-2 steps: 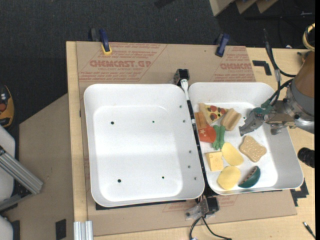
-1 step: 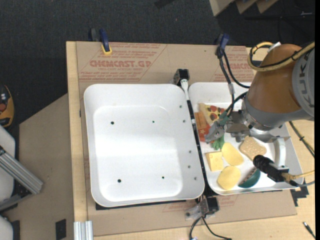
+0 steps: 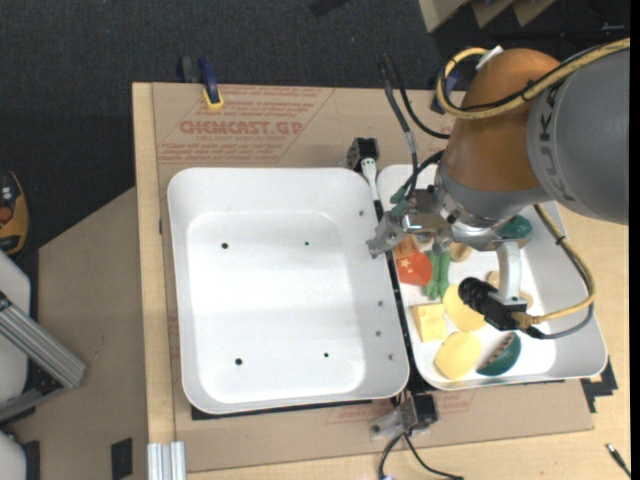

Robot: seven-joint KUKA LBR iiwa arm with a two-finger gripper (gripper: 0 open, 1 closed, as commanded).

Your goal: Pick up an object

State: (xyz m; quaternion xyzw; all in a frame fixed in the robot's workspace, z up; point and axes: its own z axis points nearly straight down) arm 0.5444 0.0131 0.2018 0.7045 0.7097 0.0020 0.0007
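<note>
Approach seems the step in hand: the gripper (image 3: 416,236) hangs over the right bin (image 3: 545,375), its opening hidden so its state cannot be told, and the red piece (image 3: 412,266) at its 6 o'clock likely calls for a straight descent.

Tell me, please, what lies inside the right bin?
In the right bin lie a red piece, a green piece, a yellow block, a yellow disc and a teal piece. The arm covers its far part.
</note>
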